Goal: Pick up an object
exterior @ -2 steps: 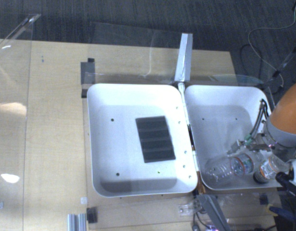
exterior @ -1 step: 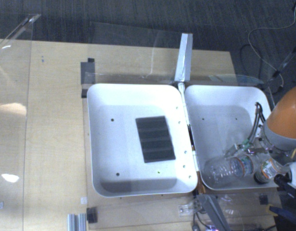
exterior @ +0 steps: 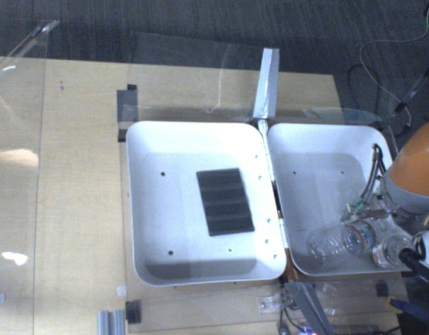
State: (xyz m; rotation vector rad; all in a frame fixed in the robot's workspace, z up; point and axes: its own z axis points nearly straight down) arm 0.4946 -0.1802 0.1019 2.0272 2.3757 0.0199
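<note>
The gripper (exterior: 371, 223) hangs low over the clear bottle (exterior: 337, 241) lying by the right bin's (exterior: 319, 145) front edge, seemingly mid-reach, and the next move calls for closing squarely across it.

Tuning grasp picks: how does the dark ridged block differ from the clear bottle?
The dark ridged block is opaque, near black and flat; the clear bottle is see-through and rounded. The block lies near the middle of the left bin, far from the arm; the bottle lies in the right bin, at its near edge by the arm's wrist. Both rest on a white bin floor.
</note>
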